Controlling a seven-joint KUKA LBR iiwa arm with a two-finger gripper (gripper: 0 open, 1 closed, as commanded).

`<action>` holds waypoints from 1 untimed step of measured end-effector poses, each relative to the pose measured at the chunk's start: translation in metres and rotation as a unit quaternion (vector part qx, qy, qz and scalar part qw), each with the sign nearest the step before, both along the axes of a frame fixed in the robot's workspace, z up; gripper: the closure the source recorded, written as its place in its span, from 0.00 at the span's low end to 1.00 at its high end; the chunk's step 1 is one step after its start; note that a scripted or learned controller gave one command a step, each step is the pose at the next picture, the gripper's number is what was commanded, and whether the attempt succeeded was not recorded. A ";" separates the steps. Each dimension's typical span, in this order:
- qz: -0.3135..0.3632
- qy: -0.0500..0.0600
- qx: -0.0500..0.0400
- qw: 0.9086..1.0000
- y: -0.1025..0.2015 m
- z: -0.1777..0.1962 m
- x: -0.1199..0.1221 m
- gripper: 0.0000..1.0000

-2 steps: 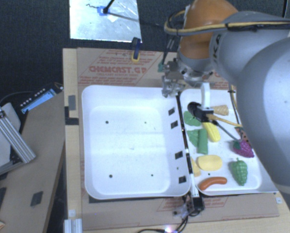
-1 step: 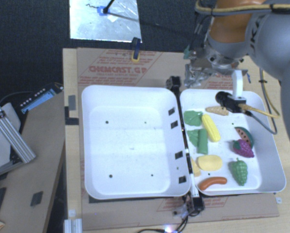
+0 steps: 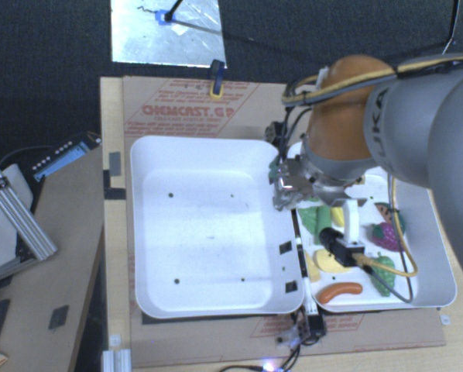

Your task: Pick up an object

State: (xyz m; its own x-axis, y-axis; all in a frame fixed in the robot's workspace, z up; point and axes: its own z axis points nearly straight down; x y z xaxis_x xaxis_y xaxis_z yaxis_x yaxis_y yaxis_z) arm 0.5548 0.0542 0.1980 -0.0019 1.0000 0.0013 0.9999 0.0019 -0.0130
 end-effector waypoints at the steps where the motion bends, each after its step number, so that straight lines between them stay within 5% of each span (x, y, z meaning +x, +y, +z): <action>1: 0.001 -0.004 0.000 1.000 0.025 -0.015 -0.049 1.00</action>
